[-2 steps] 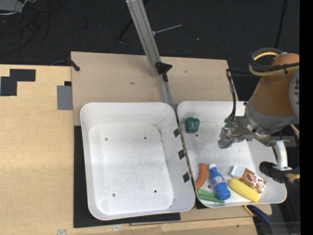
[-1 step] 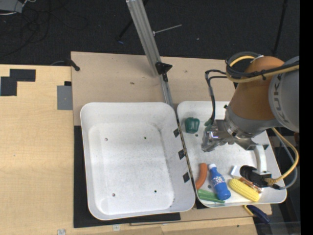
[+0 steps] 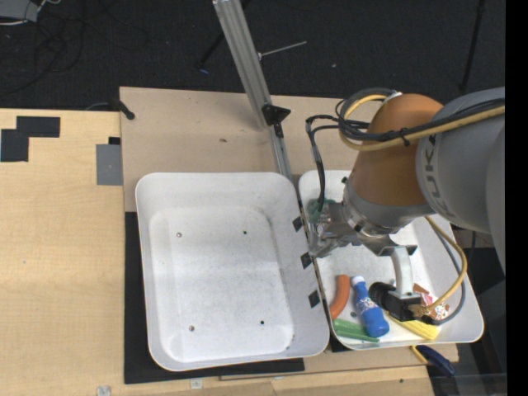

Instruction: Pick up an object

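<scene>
A robotics lab: a grey and orange robot arm reaches over two shallow white bins on a plywood bench, with a bare aluminium rail and loose cables on dark floor behind.

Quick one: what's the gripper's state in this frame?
Gripper: cannot be told; it is down at the left side of the right bin.

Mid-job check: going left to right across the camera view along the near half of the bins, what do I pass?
Left white bin, orange piece, blue-and-white bottle, yellow piece. The green piece overlaps the bottle, so I leave it out.
</scene>
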Controlling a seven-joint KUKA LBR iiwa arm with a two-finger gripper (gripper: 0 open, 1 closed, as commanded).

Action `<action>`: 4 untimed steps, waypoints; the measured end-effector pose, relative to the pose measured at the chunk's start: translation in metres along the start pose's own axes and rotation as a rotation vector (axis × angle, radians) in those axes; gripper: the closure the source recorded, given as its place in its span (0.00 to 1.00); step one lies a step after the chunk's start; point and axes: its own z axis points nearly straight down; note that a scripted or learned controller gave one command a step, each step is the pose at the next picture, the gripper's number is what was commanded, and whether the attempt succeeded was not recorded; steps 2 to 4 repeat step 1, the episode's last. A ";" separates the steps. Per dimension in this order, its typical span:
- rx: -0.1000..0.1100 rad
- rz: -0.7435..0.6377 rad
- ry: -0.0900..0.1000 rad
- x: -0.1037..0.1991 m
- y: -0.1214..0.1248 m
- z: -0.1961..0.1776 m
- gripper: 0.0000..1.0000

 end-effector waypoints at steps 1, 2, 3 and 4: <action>-0.001 0.001 -0.001 0.047 -0.009 -0.014 1.00; -0.001 0.001 -0.001 0.047 -0.009 -0.014 1.00; -0.001 0.001 -0.001 0.047 -0.009 -0.014 1.00; -0.001 0.001 -0.001 0.047 -0.009 -0.014 1.00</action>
